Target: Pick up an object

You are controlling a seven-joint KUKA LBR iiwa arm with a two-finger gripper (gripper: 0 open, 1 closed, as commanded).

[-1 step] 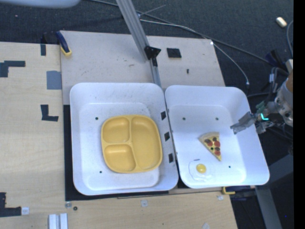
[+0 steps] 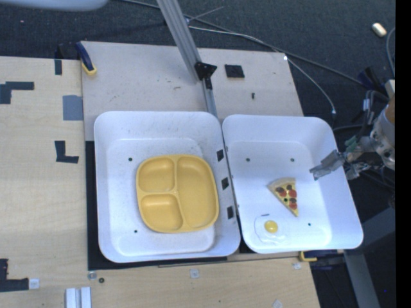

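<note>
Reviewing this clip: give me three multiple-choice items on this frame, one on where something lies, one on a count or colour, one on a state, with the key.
1. Where does the pizza slice lie?
A. In the right bin
B. On the yellow tray
C. On the bench outside the bins

2. How many compartments does the yellow tray have?
A. Two
B. Three
C. Five

3. What is the state of the fried egg?
A. Held up by the gripper
B. Lying flat on the bin floor, apart from the gripper
C. Stacked on the pizza slice

Key: 1 A, the slice rests on the right bin's floor, above the egg in the camera view. 2 B, the tray in the left bin shows two compartments on top and one below. 3 B, the egg lies near the bin's front wall, while the gripper is over the bin's right rim.
</note>
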